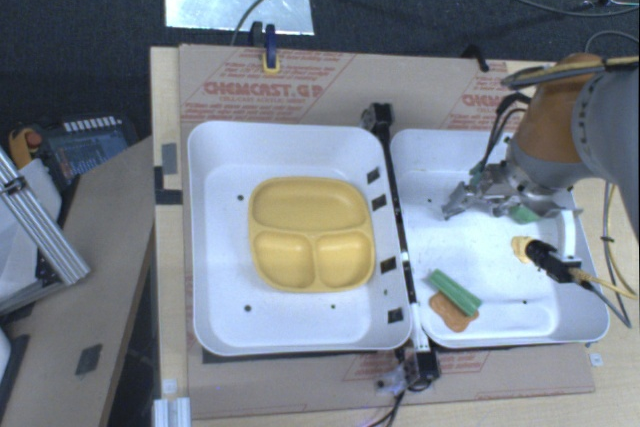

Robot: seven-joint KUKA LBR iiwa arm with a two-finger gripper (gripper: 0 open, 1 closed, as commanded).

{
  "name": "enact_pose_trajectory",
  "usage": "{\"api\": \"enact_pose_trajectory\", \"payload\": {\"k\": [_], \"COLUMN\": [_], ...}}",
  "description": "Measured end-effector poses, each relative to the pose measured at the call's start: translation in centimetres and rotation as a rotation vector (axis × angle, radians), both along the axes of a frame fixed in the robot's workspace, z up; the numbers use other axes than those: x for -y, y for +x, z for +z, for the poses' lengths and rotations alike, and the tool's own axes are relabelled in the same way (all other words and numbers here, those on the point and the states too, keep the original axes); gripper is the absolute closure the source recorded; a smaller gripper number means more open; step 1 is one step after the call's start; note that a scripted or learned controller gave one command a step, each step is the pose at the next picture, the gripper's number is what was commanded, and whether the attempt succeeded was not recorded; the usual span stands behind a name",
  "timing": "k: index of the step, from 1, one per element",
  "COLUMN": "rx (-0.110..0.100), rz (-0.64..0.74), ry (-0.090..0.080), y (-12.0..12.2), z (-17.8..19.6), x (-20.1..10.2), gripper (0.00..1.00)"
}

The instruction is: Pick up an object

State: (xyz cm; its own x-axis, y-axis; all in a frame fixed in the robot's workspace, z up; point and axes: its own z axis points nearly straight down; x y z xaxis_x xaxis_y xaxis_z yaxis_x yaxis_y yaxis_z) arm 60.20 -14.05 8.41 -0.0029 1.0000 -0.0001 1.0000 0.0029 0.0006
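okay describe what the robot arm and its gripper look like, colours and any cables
The arm is a thick, rounded grey body with an orange band above the wrist. Thin dark cables loop beside it. Its gripper is a small metallic grey assembly with slim fingers.

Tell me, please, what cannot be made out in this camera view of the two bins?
- Gripper: too small and blurred to judge its state.
- Green item beside it: mostly hidden under the arm's wrist.
- Orange piece: partly covered by the green block.
- Arm: cut off by the right edge.
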Motion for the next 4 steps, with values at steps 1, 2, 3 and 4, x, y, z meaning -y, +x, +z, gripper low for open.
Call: {"api": "enact_pose_trajectory", "payload": {"k": [1,2,3,4], "rx": [0.003,0.003,0.003,0.006], "rz": [0.001,0.0,0.001,0.0], "ry": [-0.001,-0.001,-0.001,-0.002], "y": [0.1,0.7,0.5,0.6], "z": [1.2,6.0,10.2,15.9], "x": [0.0,0.8,0.7,1.8], "gripper": [1.0,1.0,1.0,1.0]}}
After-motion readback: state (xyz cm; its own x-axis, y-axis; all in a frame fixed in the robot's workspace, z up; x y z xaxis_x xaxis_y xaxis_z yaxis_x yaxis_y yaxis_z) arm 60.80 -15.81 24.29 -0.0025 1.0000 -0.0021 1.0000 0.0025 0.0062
